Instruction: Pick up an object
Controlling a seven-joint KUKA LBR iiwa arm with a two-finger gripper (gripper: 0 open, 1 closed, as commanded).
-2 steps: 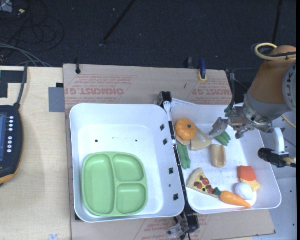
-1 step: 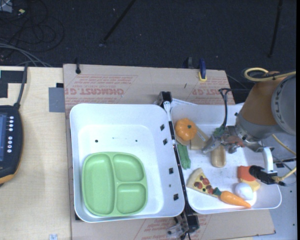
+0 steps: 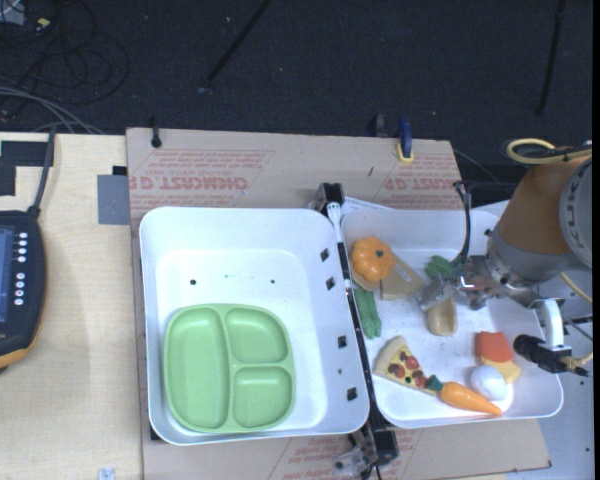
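Note:
My gripper (image 3: 442, 294) is down inside the right bin (image 3: 540, 408), reaching in from the right under the arm's orange band. Just below its tip, touching or nearly touching it, lies a small tan lump (image 3: 441, 319). A green leafy piece (image 3: 440, 265) sits just behind the gripper. Around it lie an orange pumpkin (image 3: 372, 259), a tan wedge (image 3: 401, 281), a green pod (image 3: 366, 314), a pizza slice (image 3: 404, 364), a carrot (image 3: 468, 397), a white egg (image 3: 487, 380) and a red block (image 3: 494, 347).
The left bin (image 3: 240, 233) holds a green divided plate (image 3: 230, 368). A black divider (image 3: 342, 298) runs between the bins. A tablet (image 3: 5, 278) lies on the bench at far left. Bare bin floor shows at the right bin's back right.

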